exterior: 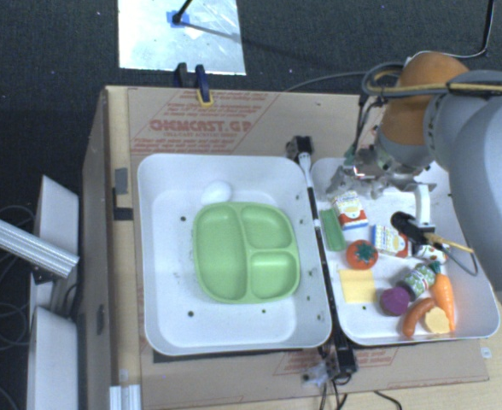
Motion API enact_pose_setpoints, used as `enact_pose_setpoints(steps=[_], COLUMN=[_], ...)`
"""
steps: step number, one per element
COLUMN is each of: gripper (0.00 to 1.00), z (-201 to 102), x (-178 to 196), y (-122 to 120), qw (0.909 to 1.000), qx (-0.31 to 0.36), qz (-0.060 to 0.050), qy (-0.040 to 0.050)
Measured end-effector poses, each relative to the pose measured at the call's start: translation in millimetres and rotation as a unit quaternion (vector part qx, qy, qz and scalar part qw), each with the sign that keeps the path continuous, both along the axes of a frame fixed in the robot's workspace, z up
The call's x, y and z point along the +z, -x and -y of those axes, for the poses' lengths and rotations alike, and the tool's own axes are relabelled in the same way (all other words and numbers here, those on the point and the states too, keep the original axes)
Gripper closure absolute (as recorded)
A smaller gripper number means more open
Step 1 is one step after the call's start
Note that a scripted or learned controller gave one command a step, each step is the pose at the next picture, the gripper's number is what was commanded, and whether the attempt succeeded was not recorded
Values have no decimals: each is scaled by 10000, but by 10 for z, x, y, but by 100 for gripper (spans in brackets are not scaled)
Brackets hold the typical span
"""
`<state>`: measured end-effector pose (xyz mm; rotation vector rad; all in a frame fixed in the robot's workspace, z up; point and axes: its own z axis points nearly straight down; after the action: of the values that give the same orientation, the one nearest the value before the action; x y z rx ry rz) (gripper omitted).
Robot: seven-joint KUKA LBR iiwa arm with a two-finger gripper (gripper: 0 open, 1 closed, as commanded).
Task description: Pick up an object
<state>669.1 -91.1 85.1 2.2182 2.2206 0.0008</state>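
Arm cropped at right edge

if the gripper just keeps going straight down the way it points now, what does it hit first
Probably the small milk carton, which lies just below the gripper at the far end of the right bin. Depth is hard to judge, so it could meet the bin floor beside it.
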Motion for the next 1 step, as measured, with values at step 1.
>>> enact_pose_setpoints(steps=[1], gripper=[0], z=[-75], x=[-3], y=[1], qw=[10000], qx=[16], qz=[-2], qy=[0])
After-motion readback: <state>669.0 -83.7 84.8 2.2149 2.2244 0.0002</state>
